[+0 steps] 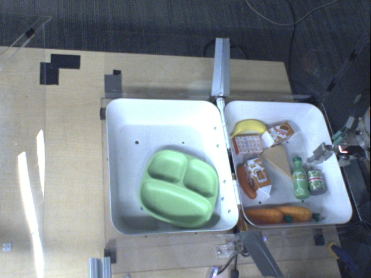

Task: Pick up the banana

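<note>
counting bins: two white bins sat side by side on the bench, the left bin (119, 155) and the right bin (324, 126).
left bin contents: one green divided tray (179, 187), lying in the lower middle of that bin.
right bin contents: one banana (249, 126), one small box (248, 144), one snack packet (280, 132), one pale wedge (278, 161), one little carton (258, 175), one sausage (243, 182), one green bottle (299, 181), one small can (316, 180), one carrot (281, 214).
banana: it lay in the upper left corner of the right bin, close to the wall shared with the left bin, its yellow curve partly tucked behind the top of the small box.
gripper: the gripper (322, 153) was at the right edge of the right bin, over the rim, just above the small can.
jaws: too small and blurred to read, so i could not tell whether they were apart or together.
banana against jaws: well apart, the banana up and to the left across the bin, with the snack packet and pale wedge lying between.
carrot: along the near wall of the right bin.
</note>
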Controlling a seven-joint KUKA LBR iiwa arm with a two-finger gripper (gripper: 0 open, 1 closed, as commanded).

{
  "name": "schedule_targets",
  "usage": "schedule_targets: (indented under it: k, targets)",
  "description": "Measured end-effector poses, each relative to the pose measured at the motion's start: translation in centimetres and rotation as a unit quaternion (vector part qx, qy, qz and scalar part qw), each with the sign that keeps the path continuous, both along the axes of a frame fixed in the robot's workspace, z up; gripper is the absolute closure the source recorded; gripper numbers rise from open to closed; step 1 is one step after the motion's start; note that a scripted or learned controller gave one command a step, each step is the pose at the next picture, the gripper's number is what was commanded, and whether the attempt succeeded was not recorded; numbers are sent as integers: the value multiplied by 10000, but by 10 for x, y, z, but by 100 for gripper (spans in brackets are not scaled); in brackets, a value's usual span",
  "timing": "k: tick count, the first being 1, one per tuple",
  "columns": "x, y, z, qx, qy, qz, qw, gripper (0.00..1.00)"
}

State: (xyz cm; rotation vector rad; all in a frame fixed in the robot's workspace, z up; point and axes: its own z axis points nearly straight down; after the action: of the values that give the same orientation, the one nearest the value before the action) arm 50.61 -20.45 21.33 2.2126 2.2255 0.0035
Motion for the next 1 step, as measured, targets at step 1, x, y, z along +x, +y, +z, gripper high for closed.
schedule_targets:
  k: [1]
  targets:
    - [76,55,-117,-1,-4,857,9963,0]
